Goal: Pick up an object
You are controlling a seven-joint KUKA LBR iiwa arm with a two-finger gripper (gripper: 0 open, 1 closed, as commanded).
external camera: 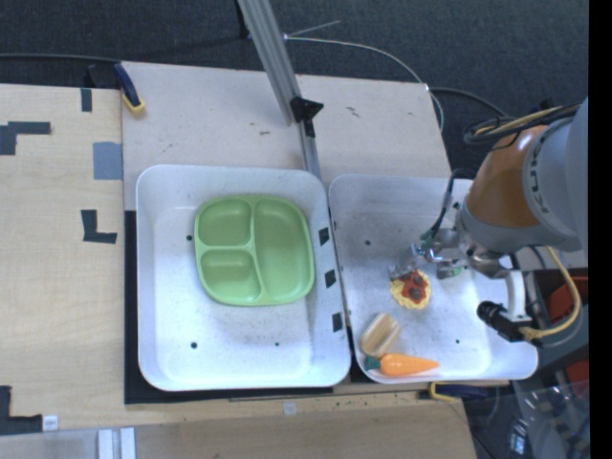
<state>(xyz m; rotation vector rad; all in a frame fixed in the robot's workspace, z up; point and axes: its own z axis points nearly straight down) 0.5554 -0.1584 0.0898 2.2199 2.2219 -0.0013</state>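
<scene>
Bench bin (435, 191): gripper (432, 256), grip state indiscernible, hovers just beside toy pizza (414, 291); hot dog (380, 334), carrot (407, 363) beyond; nothing lifted.

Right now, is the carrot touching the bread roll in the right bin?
Cannot tell. In the camera view the carrot lies right under the bread roll; no gap or contact shows plainly.

Green divided plate (254, 250) lay in left bin (167, 352), well left of gripper (432, 256); metal pole (273, 46) stood up-left.
</scene>
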